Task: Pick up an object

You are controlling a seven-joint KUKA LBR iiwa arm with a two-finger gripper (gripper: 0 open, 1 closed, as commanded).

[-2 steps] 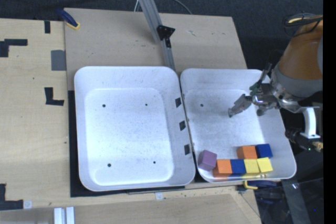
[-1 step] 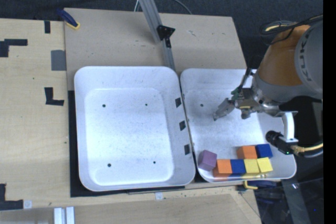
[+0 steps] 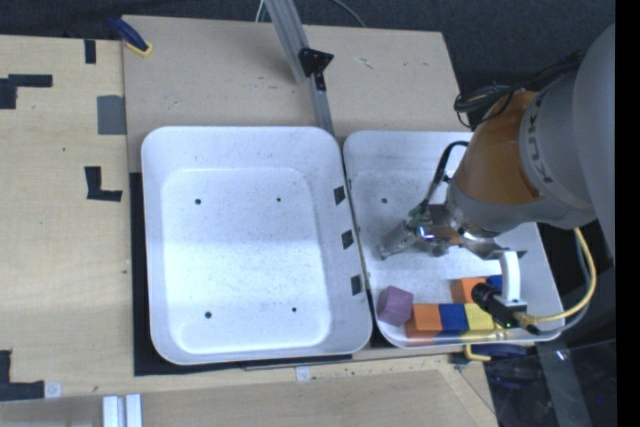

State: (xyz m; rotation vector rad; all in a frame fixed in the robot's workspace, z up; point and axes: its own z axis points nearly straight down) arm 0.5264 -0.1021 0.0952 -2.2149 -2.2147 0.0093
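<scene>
A: Where are the objects to pick?

B: A purple block (image 3: 396, 303), an orange block (image 3: 427, 317), a blue block (image 3: 452, 317) and a yellow block (image 3: 478, 318) sit clustered along the near edge of the right bin (image 3: 400, 155).

A: And the claw?

B: The claw (image 3: 398, 241) hangs over that bin's middle, apart from the blocks, pinching nothing; I cannot tell its spread. The left bin (image 3: 240, 155) sits beside it on the worktop (image 3: 60, 215).

The grey arm (image 3: 585, 140) comes in from the right, its orange band (image 3: 497, 165) above the wrist, and the gripper (image 3: 402, 237) hangs low, pointing left, toward the near right part of the scene.
</scene>
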